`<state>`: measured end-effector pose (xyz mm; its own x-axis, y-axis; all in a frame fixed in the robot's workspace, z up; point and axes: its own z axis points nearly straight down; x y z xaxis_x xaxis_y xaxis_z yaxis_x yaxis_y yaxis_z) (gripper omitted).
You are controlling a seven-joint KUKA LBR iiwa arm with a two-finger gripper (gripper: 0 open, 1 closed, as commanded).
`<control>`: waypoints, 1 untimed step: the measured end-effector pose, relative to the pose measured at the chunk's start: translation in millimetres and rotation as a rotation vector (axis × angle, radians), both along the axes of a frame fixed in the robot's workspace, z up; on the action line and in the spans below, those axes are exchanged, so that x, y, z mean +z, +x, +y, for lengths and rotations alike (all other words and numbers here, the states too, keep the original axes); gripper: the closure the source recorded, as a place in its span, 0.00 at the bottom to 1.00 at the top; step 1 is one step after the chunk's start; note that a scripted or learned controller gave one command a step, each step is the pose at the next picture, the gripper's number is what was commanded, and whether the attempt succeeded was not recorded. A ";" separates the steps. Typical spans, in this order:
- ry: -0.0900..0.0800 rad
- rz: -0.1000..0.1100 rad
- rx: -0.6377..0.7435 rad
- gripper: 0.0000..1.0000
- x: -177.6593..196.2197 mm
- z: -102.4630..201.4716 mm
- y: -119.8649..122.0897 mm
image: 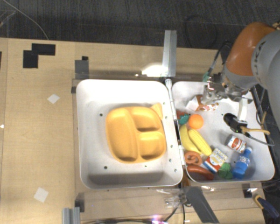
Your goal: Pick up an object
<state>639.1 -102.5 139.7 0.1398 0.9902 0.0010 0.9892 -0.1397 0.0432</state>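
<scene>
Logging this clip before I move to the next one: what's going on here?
The grey arm reaches in from the right, with its gripper over the far part of the right bin. That bin is crowded with small toys, among them an orange ball, a corn cob and a blue bottle. Whether the gripper has hold of anything cannot be told. The left bin holds a yellow divided tray, away from the arm.

The pincer (209,100) hangs over the right bin (263,158), near an orange ball (195,121).
</scene>
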 end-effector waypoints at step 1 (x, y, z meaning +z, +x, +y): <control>0.004 0.031 0.055 1.00 59.0 33.8 -8.5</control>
<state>630.7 -68.7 198.7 0.0850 0.9964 0.0015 0.9963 -0.0850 0.0115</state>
